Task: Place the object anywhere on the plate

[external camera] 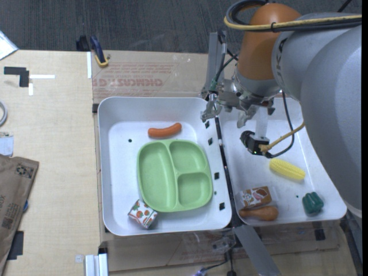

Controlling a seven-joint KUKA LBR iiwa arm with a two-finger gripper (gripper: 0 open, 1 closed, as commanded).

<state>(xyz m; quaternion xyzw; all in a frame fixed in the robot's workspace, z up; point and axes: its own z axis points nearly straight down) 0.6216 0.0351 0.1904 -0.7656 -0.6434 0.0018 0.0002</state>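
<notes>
A green divided plate [173, 174] lies in the middle of the left bin [109, 171]. Just behind the plate rests an orange sausage [164, 131], and a small printed carton [142, 214] leans at the plate's front left corner. My gripper [238, 112] hangs over the back of the right bin [328, 188], close to the wall between the two bins. Nothing shows under it. In the right bin lie a yellow corn cob [287, 169], a green pepper [312, 203], a red-and-white packet [256, 196] and a brown sausage [260, 213].
The arm's grey body [322, 91] covers the back right of the right bin. A cardboard sheet [149, 76] lies behind the bins. The wooden bench [46, 142] stretches to the left, with brown paper [14, 200] at its edge.
</notes>
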